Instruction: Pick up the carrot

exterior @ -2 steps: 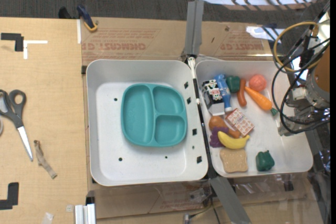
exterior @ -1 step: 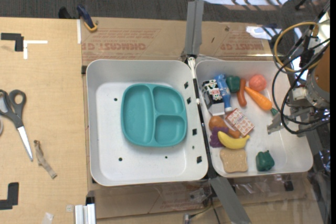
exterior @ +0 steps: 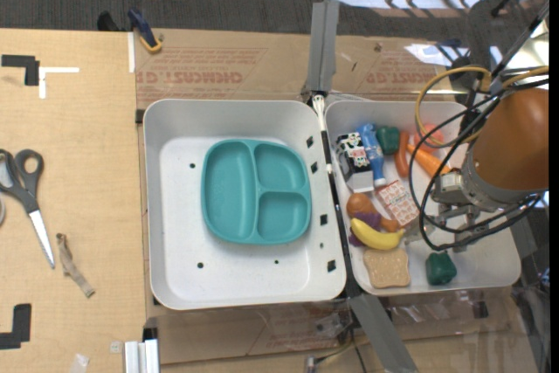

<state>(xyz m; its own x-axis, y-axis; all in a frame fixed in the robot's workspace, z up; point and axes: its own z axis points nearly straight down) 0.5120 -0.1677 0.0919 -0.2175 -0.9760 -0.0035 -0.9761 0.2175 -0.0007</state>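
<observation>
The carrot (exterior: 421, 158) is orange and lies near the back of the right bin (exterior: 502, 271), partly crossed by the arm's black and yellow cables. A green piece (exterior: 389, 137) lies just left of its top end. My gripper (exterior: 448, 214) hangs over the right bin below the orange wrist band (exterior: 522, 140). It is in front of the carrot and slightly to its right, apart from it. Nothing shows in its grasp.
The right bin also holds a blue bottle (exterior: 372, 149), a red-and-white box (exterior: 397, 202), a banana (exterior: 376, 232), a bread slice (exterior: 387, 269) and a green block (exterior: 441, 268). The left bin (exterior: 166, 214) holds a teal divided plate (exterior: 258, 190). Scissors (exterior: 26, 188) lie on the bench at far left.
</observation>
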